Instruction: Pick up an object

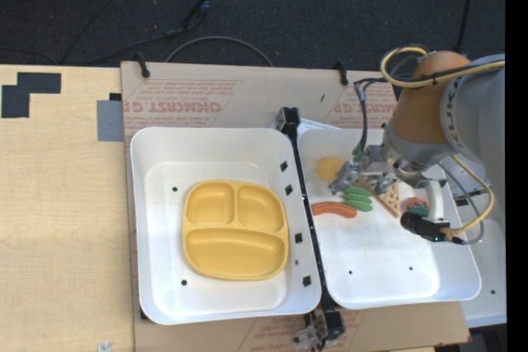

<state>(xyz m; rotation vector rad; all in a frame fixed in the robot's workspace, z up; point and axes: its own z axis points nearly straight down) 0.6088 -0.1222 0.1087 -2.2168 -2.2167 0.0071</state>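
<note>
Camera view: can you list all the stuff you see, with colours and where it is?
Bins: two, white, side by side on the bench.
Divided plate: one, yellow, three compartments, in the left bin.
Hot dog toy: one, orange-red, in the right bin.
Green toy: one, green, right bin, just above the hot dog toy.
Yellow toy: one, yellow, near the right bin's top edge.
Cardboard sheet: one, brown, under the bins.
Arm: one, grey with orange band, over the right bin.
Gripper: one, above the toys.

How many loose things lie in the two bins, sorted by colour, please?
Yellow: 2, the divided plate in the left bin and a small piece in the right bin
Orange-red: 1, the sausage-shaped piece
Green: 1, the piece under the gripper
Tan: 1, the wedge
Total: 5
</note>
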